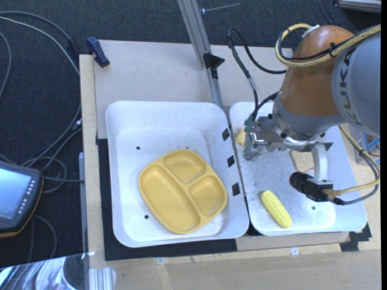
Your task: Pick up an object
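My claw (259,145) hangs over the right bin (347,219), near its left wall; I cannot tell its state. The corn cob (276,208) lies below it in view, toward the bin's front edge, long axis slanting down-right, apart from me

The arm (329,77) runs off the right edge and covers much of the right bin's (302,225) far half. The end effector (257,142) sits under the wrist, its fingers too hidden to read. A yellow thing (240,139) beside it is mostly covered. A screen (15,195) is cut off at left.
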Motion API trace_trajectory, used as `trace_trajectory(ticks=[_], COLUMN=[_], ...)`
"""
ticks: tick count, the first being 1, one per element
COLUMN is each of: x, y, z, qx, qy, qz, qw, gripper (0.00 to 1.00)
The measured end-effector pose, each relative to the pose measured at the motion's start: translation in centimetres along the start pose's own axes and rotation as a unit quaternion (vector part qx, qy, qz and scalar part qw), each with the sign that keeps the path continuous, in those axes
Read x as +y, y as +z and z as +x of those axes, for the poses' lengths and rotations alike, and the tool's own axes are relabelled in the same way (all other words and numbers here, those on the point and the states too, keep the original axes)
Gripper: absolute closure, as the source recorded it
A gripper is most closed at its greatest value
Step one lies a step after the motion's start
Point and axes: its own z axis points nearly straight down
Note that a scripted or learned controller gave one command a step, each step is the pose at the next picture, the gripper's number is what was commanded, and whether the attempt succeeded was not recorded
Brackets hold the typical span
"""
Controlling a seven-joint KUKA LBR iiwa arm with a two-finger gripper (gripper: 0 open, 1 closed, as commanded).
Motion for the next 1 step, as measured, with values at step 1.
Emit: trace_trajectory(ticks=[1], x=[1.03], y=[-0.61], z=[4.89], qx=[0.0], qy=[0.0], qz=[0.0], qw=[1.0], gripper=[1.0])
